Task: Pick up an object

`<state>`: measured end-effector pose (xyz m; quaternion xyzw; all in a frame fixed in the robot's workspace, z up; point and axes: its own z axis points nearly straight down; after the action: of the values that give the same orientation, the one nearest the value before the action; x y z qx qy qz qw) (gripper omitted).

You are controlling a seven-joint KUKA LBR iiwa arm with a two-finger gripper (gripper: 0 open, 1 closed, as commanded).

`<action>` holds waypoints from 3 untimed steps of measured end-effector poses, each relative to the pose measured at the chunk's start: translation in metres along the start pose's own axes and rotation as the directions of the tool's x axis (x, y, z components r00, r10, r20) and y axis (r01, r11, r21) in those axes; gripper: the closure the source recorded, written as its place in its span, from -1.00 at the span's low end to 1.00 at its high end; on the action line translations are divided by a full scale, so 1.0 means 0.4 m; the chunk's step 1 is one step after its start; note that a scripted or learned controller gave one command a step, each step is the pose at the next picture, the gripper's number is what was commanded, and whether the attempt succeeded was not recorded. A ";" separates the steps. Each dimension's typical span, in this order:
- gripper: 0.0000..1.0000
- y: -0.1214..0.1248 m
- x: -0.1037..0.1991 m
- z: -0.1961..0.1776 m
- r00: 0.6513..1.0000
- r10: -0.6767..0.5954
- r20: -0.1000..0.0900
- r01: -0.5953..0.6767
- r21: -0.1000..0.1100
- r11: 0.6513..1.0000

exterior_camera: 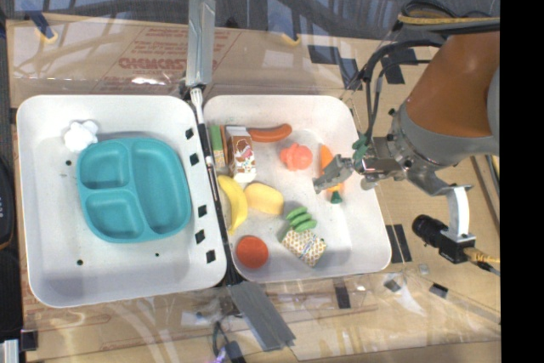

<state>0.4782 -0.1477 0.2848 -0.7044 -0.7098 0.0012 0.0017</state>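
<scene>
The right bin (pixel 361 221) holds several toy foods. An orange carrot (pixel 325 155) with a green top lies near the bin's right wall. My gripper (pixel 330 179) hangs right over the carrot's lower half and hides part of it. Nothing visibly sits in its grasp. To the left of the carrot lie a pink-red round fruit (pixel 297 157) and a sausage (pixel 270 133).
Also in the right bin are a juice carton (pixel 240 155), a banana (pixel 231 200), a yellow fruit (pixel 264 199), a green piece (pixel 299 219), a patterned box (pixel 304 247) and a red ball (pixel 252 252). The left bin (pixel 42 268) holds a teal divided plate (pixel 133 187) and a white lump (pixel 81 134).
</scene>
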 end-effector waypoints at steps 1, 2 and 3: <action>-1.00 0.186 0.069 0.423 1.000 -0.024 -0.001 0.024 0.006 1.000; -1.00 0.311 0.037 0.484 0.999 -0.054 -0.001 0.054 0.001 0.999; -1.00 0.449 -0.054 0.480 0.999 -0.049 0.000 0.049 -0.001 0.999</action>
<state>0.6571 -0.1680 0.0921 -0.6868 -0.7269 0.0008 0.0012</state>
